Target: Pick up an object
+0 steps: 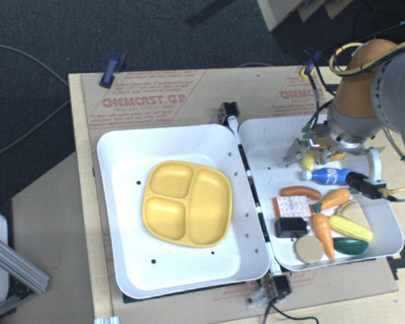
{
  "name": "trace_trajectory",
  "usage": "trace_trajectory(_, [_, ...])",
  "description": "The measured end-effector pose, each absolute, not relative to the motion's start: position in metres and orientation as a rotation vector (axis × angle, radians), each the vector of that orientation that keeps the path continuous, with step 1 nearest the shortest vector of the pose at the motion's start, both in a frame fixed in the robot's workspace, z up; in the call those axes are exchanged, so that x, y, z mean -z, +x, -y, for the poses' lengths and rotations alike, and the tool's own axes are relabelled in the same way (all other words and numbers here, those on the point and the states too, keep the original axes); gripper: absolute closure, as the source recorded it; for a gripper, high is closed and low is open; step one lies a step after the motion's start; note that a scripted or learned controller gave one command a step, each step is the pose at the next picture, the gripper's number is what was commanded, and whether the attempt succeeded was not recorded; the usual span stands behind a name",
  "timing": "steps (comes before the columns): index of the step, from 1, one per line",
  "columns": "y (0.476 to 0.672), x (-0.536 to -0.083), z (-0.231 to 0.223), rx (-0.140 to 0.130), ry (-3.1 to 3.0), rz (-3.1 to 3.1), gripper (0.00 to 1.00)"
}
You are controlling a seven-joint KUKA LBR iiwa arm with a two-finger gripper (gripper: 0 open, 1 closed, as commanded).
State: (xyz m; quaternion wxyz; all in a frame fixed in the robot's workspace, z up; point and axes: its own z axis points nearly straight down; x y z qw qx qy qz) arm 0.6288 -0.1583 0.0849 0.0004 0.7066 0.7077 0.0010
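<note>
- The gripper (316,151) hangs low over the right bin (269,136); grip state unclear.
- Nothing lifted; the blue bottle (331,177) lies just beside it.

- The grey arm (390,91) reaches in from the right of the camera view, its bulk filling the upper right corner.
- An orange band (362,79) wraps the arm just above the wrist, with looped cabling running over it.
- The wrist points down and to the left, lowered over the right-hand side of the scene.
- The claw (310,151) hangs at the wrist's lower end, its metal fingers (294,152) angled downward and leftward; their spacing cannot be made out.
</note>
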Motion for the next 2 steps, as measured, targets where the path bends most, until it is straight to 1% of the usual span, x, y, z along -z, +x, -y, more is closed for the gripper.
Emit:
trace_trajectory(1, [0.629,-0.095,0.159,-0.003,2.217,-2.222,1.00])
trace_trajectory(2, [0.626,-0.186,0.070,-0.006,2.217,-2.223,1.00])
